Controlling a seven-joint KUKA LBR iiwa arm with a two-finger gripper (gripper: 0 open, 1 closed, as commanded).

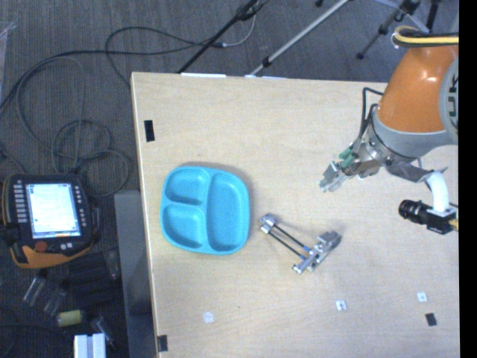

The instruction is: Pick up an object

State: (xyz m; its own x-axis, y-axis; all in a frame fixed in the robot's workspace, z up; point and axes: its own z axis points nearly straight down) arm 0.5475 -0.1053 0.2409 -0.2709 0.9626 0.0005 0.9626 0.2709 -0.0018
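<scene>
Pale wood desk point(298, 118), seen from above at a slant. Landmark for all positions: the blue plate point(206, 209).

Blue plate: plastic, rounded corners, 3 compartments, 2 small ones on its left half and 1 long one on its right. Lies flat on the desk, toward the desk's left side.

Metal tool point(299, 243): just right of the plate and slightly lower in view, apart from the plate's rim, not touching it. 2 thin parallel rods run slantwise from a small end piece nearest the plate to a chunkier cross-piece farther right. Lies flat on the desk.

Arm point(419, 95): well right of the plate, higher in view. Orange band broad and rounded, grey section beneath it. Gripper point(332, 179) points back toward the plate, up and right of the metal tool and apart from it. Nothing seen between the jaws; too small and blurred to say whether the jaws stand wide or narrow, cannot tell.

Black cylindrical part point(425, 215): far right of the plate, below the arm.

Left of the plate, off the desk: handheld controller point(51, 211) with lit screen, on grey carpet among black cables.
</scene>
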